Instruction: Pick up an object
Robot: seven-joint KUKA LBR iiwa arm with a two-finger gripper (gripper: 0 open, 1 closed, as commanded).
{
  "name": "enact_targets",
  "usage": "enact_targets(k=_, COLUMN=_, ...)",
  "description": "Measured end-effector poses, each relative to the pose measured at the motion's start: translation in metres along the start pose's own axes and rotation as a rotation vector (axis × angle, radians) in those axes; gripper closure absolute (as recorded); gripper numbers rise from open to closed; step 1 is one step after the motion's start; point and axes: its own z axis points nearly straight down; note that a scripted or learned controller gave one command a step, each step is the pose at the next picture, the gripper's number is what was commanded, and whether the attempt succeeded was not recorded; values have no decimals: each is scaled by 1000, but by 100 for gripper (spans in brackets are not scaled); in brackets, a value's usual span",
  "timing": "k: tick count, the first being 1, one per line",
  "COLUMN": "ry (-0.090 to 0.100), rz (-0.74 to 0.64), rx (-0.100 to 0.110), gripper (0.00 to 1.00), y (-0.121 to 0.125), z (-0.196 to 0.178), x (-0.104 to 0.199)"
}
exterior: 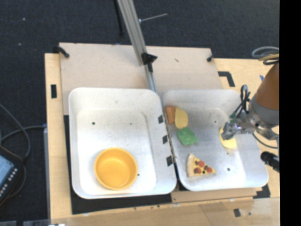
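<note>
Pale yellow flat round piece (229, 142) in right bin (244, 175), pincer (227, 131) touching it, grip unclear

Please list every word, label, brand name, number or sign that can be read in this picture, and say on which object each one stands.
None: no text can be read in this view.
The round yellow plastic bowl in the left white bin is plain.
The toy pizza slice, the green lump and the yellow and orange pieces in the right white bin bear no lettering.
The grey arm's gripper shows no legible marking.
</note>
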Motion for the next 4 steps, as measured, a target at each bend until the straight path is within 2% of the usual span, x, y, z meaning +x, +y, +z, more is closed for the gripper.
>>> enact_targets(k=1, ry=0, rz=0, rx=5, gripper=100, y=4, z=-55, x=-10)
enact_targets(k=2, ry=0, rz=-1, rx=1, gripper=100, y=6, z=-84, x=-12)
enact_targets(k=3, ry=3, rz=-5, rx=4, gripper=100, y=8, z=-82, x=51)
enact_targets(k=4, ry=3, rz=-4, rx=5, gripper=100, y=14, z=-81, x=94)
